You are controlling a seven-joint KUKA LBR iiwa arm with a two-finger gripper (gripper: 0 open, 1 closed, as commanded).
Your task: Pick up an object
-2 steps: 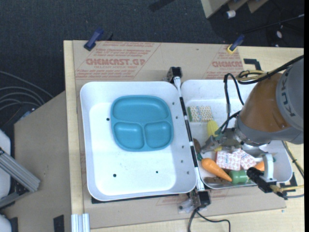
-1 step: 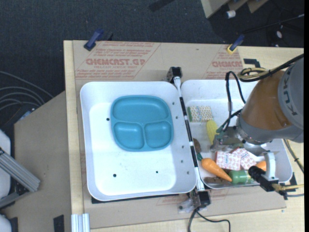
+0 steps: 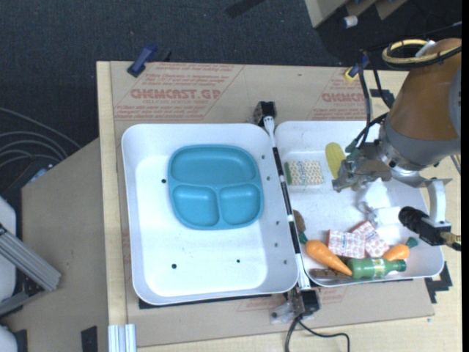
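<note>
**Arm hangs over the right bin, objects heaped at its near edge**

The grey arm reaches in from the right and hangs over the right bin. Its gripper sits low above the bin's middle; from this angle I cannot tell how it stands or whether it has anything.

Just left of the gripper lies a yellow piece, and further left a small speckled packet, both in the far half of the bin. The other objects lie nearer than the gripper: a carrot at the near left, a green bottle along the near wall, a red-and-white checked packet just beyond the bottle, and a small orange piece to its right. A white crumpled thing lies between the gripper and that heap.

The left bin holds a blue three-part tray.

The board under the bins carries red print reading "CHEMCAST GP", once beyond the left bin and, partly hidden, again beyond the right one.
</note>
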